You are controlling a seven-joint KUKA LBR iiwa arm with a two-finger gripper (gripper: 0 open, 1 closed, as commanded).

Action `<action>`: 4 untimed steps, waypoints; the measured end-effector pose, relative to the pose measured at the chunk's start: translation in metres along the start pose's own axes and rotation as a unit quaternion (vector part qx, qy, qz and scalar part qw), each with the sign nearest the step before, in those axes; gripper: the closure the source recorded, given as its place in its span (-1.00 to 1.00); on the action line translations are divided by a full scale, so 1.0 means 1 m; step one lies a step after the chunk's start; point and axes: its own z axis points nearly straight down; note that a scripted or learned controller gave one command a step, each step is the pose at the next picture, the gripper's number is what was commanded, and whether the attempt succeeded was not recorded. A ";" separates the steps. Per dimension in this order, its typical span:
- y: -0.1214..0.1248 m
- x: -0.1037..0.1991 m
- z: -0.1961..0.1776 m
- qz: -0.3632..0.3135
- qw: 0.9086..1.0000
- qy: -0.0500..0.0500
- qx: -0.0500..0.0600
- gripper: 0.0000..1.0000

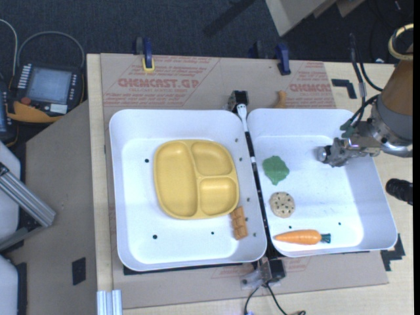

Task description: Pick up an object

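With the gripper (pixel 330 155) hovering, its opening impossible to tell, you should lower squarely over the crinkled green broccoli toy (pixel 275 169) lying just to its left in the right-hand white bin (pixel 374 195).

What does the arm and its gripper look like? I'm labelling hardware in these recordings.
The arm enters from the view's right: a rounded grey body with an orange band above the wrist. Thin dark cables run alongside it. At its tip, the gripper is small, metallic grey, with dark parts.
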 end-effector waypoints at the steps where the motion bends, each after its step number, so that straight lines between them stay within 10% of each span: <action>1: -0.009 0.057 0.012 -0.001 1.000 0.000 0.000 1.00; 4: -0.041 0.216 0.011 -0.002 1.000 0.000 0.000 1.00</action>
